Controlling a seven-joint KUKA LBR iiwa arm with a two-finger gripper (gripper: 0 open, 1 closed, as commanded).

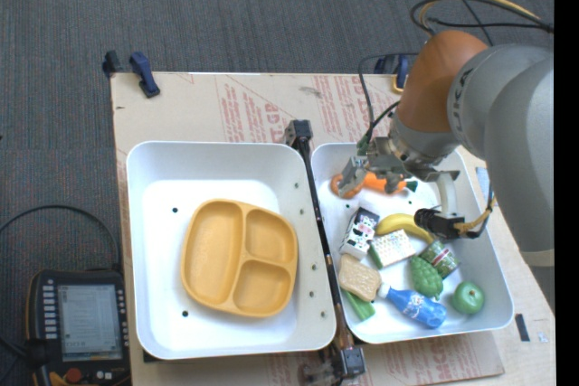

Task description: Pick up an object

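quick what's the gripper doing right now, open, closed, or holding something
Gripper: low over the right bin, just above an orange toy; whether it is open, closed or holding anything cannot be told.

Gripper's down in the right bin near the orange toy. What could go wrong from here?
1. The gripper sits over the orange toy by the bin's back wall; the fingers may scrape the wall or nudge the toy aside.
2. The banana, cracker, blue bottle and green apple lie packed together, so a later grasp there may catch two items.
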